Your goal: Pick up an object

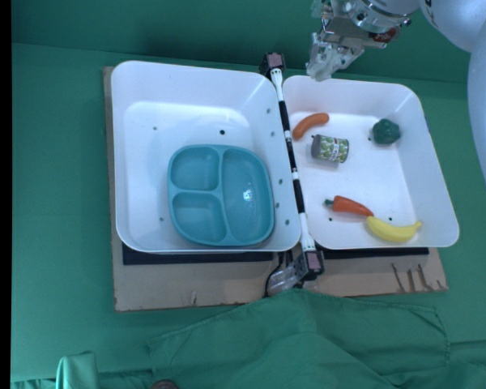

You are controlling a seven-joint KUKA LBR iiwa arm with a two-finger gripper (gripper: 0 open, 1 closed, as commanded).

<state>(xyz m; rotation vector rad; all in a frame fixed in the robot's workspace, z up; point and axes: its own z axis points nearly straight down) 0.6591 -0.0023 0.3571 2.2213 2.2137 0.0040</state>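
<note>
the jaws (322, 69) hang over the right bin's (437, 177) far left corner; whether they are spread i cannot tell. below them lies the sausage (310, 124), apart, with the small can (330, 148) just beyond.

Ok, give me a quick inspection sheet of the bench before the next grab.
Surface: two white bins side by side, left bin, right bin, on cardboard over green cloth.
Job's things: in the right bin, sausage, small can on its side, green broccoli, carrot, banana.
Clutter: teal divided plate in the left bin.
Grippers: gripper above the right bin's far-left corner, holding nothing.
Cables: nothing seen.
Surroundings: crumpled green cloth at the near edge.
</note>
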